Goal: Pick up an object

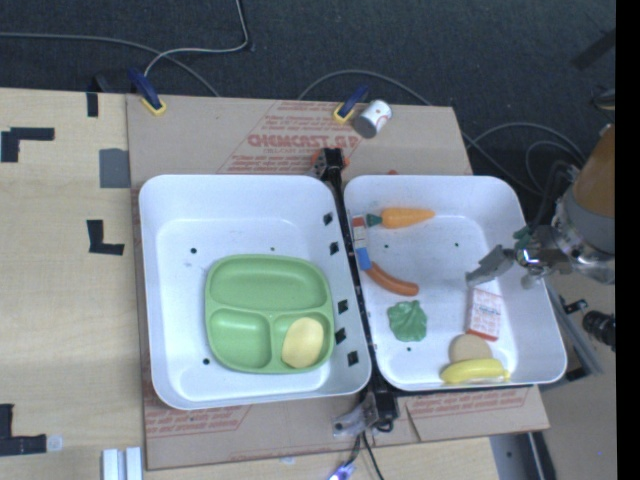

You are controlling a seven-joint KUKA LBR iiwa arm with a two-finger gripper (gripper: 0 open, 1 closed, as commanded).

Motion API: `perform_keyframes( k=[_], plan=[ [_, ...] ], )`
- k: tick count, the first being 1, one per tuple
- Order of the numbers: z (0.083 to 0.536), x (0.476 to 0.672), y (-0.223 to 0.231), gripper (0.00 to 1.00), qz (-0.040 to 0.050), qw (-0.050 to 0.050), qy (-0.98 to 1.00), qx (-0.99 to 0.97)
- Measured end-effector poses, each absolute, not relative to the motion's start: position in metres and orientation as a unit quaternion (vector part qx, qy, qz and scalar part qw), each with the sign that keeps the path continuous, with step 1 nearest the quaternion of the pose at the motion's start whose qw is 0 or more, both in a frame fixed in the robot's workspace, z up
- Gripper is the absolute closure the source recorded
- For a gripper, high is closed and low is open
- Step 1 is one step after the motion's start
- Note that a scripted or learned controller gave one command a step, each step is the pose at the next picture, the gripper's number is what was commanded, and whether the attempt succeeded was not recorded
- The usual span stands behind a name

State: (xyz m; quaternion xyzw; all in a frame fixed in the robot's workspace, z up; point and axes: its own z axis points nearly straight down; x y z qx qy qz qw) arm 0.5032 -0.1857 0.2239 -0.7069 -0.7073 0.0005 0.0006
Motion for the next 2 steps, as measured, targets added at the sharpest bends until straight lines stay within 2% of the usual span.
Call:
perform_keyframes(
  k=[1, 2],
  plan=[
    [0.175, 0.526, -0.116, 0.00, 0.0007, 0.001, -0.708, -0.706],
    [0.086, 0.535, -0.095, 0.00, -0.0007, 0.000, -0.707, -0.707]
  ],
)
